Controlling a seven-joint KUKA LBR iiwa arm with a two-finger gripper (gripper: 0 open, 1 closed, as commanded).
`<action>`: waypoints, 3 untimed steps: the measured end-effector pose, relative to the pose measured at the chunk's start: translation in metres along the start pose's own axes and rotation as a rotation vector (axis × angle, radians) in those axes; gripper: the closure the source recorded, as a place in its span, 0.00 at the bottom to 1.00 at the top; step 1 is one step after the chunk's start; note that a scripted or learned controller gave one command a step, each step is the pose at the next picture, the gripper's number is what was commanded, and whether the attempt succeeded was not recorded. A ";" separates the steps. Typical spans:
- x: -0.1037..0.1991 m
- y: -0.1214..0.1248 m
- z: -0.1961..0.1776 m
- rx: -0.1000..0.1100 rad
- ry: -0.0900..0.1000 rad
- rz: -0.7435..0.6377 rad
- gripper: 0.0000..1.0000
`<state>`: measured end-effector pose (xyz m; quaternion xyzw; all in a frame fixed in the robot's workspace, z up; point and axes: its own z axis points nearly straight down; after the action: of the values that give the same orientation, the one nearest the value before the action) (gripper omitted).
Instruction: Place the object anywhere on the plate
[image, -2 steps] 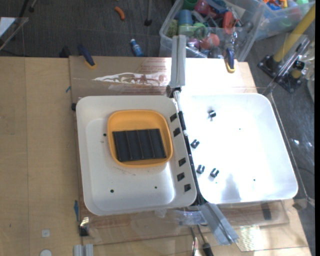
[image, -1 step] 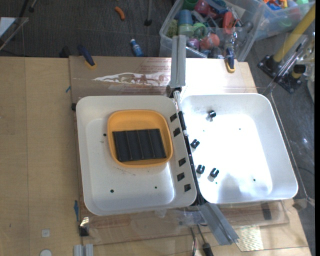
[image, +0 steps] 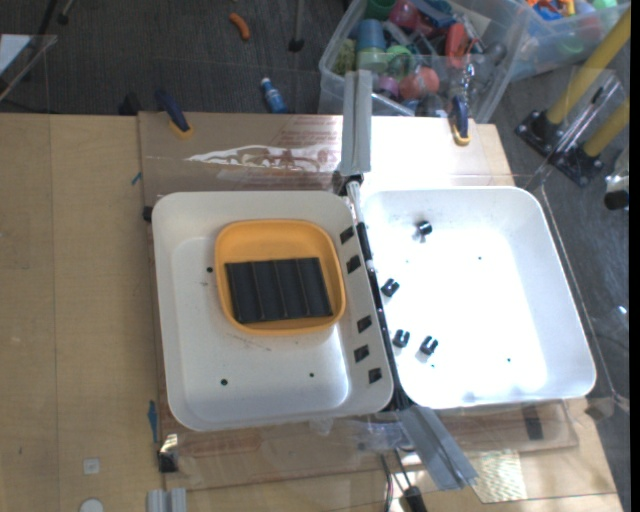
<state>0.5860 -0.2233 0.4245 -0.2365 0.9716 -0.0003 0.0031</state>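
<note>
Now a dark ribbed rectangular block (image: 278, 290) lies on the square orange plastic plate (image: 330, 262). That plate sits in the shallow white bin (image: 190, 390) at 9 o'clock on the desk (image: 70, 300). I cannot tell the tool's state.

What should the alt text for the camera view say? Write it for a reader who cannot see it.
A dark ridged rectangular block lies flat on an orange plate in the left white bin, seen from above. The right white bin beside it holds a few small dark pieces; both sit on a wooden bench.

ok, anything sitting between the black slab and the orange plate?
Nothing visible does. The black ribbed slab already lies flat on the orange plate, inside its rim, in the bin on the view's left.
</note>
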 end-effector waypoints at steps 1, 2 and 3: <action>-0.048 -0.026 -0.012 0.002 -0.003 -0.332 1.00; -0.058 -0.026 -0.011 0.000 -0.003 -0.678 1.00; -0.075 -0.035 -0.011 -0.001 -0.003 -0.968 1.00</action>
<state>0.6683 -0.2198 0.4360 -0.6614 0.7500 -0.0010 0.0040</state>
